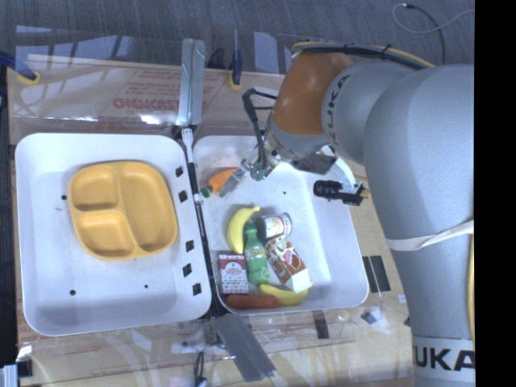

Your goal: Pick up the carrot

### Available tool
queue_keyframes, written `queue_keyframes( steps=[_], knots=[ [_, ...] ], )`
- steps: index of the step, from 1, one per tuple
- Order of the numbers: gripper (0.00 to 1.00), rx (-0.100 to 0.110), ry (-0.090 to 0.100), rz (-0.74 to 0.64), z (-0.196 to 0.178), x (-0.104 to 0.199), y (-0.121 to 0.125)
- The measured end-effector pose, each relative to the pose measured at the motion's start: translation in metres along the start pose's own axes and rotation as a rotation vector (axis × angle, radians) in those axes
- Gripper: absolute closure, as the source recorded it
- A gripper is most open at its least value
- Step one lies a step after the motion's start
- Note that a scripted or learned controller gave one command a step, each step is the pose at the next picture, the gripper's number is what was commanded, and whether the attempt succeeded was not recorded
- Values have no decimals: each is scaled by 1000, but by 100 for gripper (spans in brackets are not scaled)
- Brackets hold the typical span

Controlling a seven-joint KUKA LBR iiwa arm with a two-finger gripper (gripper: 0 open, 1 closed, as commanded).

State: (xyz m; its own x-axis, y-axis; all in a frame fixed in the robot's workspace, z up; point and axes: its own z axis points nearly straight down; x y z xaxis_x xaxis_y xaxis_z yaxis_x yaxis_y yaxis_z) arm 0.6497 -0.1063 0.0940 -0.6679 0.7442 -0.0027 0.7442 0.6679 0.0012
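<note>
Item: carrot (220,179). Location: right bin (339,289), far-left corner, close against the divider wall between the two bins. Orange body with a green stub at its left end. Long axis runs roughly left to right, tilted slightly, the green end pointing left toward the divider and the orange end angled right and a little farther away.

Item: pincer (235,182). Position: low over the right end of the carrot, arm reaching in from the right. Whether its tips are apart or together cannot be told; the carrot is not seen between them, so no hold is recorded. Judged purpose: lined up for a grasp across the carrot's body.

Item: left bin (32,297). Contents: yellow divided plate (122,209), lying flat.

Other contents, right bin, near half, well apart from the carrot: banana (239,226), green bottle (255,258), small can (276,226), red box (233,274), a second banana (284,294). Their clustering leaves the carrot isolated, which should ease approach; the neighbouring wall may limit room on the left side.

Support: tabletop (379,274).
</note>
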Motion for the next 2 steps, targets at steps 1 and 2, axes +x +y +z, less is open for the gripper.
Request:
queue_keyframes(
  steps=[1,2],
  knots=[
    [0,-2,0,101,-101,61,57],
    [0,20,10,330,8,32,-33]
  ],
)
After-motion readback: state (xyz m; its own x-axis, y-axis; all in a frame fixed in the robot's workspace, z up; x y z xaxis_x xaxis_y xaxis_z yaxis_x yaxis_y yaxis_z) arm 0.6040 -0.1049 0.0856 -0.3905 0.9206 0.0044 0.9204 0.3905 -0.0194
